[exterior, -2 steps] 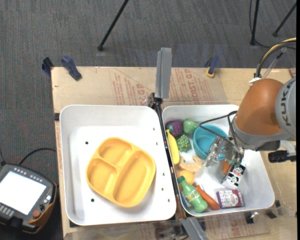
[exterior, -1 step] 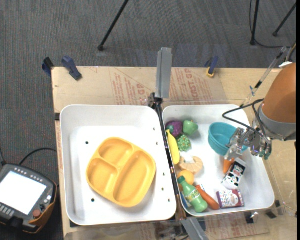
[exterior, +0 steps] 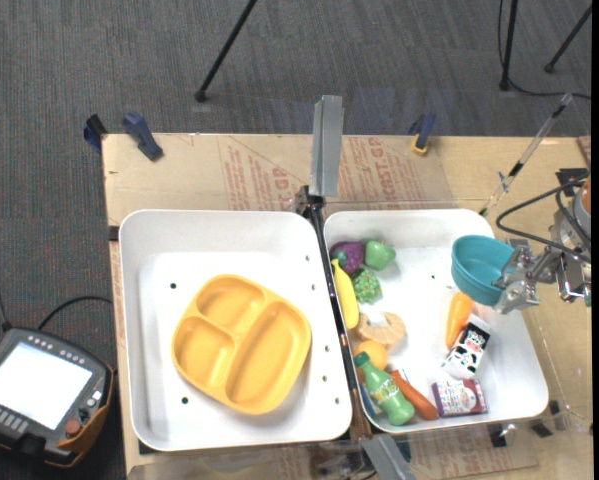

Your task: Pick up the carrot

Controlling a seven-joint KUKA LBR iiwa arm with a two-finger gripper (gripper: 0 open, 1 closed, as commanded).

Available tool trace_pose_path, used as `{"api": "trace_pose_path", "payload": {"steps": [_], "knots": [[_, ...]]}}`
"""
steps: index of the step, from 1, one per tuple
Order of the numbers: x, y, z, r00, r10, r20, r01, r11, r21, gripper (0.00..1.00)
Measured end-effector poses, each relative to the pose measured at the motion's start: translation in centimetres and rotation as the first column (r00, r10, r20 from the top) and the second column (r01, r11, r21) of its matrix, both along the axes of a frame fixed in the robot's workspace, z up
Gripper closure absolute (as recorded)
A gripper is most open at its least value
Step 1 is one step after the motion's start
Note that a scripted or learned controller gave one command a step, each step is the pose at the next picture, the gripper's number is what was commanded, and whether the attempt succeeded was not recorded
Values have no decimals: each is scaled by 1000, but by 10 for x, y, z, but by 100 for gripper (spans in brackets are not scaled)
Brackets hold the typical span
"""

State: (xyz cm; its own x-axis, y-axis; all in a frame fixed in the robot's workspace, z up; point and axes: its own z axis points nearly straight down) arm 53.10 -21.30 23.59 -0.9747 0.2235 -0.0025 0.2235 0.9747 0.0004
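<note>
Carrot in the right bin, hand at the bin's right edge.

The carrot (exterior: 458, 318) lies in the right bin (exterior: 419, 230), just below the teal bowl (exterior: 482, 264); its long axis runs nearly up and down the view, narrow tip toward the bowl. Just below it lies a milk carton (exterior: 467, 352). The hand (exterior: 525, 286) is beside the bowl; I cannot tell how far open it is or whether it holds anything.

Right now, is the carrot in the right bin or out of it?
In. The carrot lies on the right bin's floor, below the teal bowl and above the milk carton.
</note>
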Motion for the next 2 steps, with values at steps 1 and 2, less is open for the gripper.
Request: {"api": "trace_pose_path", "payload": {"steps": [1, 2], "knots": [[-55, 4, -46, 949, 315, -5, -315, 949, 4, 100], [8, 0, 91, 921, 389, 5, -389, 921, -4, 100]]}}
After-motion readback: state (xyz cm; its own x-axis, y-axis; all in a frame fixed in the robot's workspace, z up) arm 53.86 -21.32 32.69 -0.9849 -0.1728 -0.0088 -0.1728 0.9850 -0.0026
